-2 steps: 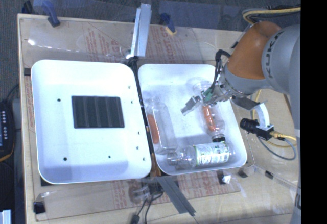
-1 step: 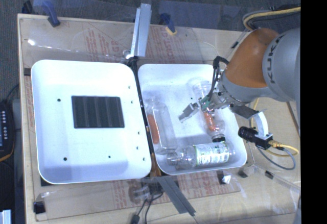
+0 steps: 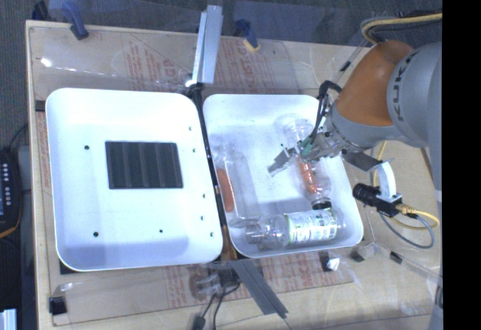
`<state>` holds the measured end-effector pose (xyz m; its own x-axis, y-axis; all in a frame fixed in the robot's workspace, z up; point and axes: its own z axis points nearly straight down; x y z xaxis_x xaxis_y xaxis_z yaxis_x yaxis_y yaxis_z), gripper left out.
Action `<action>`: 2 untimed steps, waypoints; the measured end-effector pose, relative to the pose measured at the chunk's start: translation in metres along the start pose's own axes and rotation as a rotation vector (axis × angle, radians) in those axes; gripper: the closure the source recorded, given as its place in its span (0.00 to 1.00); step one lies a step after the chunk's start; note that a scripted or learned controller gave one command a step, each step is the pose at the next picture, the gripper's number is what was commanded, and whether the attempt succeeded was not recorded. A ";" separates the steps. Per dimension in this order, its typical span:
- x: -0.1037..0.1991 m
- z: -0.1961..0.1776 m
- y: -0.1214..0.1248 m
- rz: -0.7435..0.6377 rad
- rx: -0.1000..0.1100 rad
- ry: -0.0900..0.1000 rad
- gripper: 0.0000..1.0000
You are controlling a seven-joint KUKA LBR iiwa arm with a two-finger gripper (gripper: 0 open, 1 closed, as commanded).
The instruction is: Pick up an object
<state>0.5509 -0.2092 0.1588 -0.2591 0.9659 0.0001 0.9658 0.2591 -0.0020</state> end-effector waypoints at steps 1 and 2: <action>-0.002 0.015 0.008 -0.012 0.001 0.001 0.00; 0.004 -0.020 0.009 -0.137 -0.002 -0.001 0.00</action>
<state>0.5583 -0.2028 0.1785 -0.3883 0.9215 -0.0007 0.9215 0.3883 -0.0005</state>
